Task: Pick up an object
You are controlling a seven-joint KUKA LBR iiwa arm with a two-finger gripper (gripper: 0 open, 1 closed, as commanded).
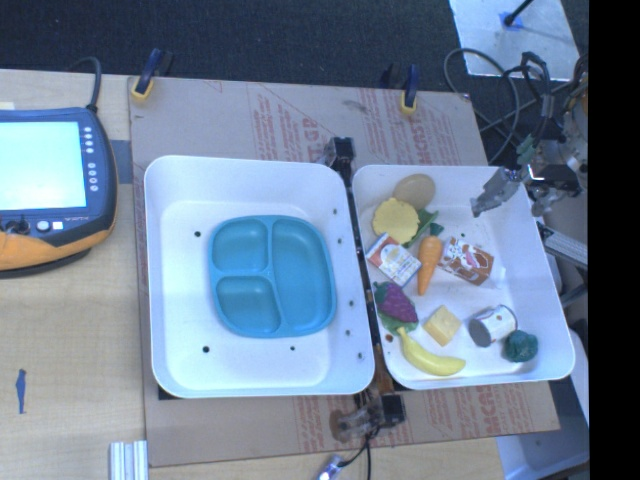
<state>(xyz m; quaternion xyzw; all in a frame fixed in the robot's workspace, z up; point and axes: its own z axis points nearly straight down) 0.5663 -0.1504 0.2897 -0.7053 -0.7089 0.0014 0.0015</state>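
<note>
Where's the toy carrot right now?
In the right bin, the toy carrot lies near the middle, between the small white-and-red packet on its left and the red snack packet on its right.

Glossy plastic bins [250, 183] — matt cardboard [300, 118] beneath.

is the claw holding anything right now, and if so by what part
Nothing is held. The claw hangs open over the upper right corner of the right bin, with no object between its fingers; the carrot and the other toy foods lie untouched below.

A blue 3-compartment plate [272, 275] lies in the left bin [170, 268]; pendant [50, 188] further left.
</note>
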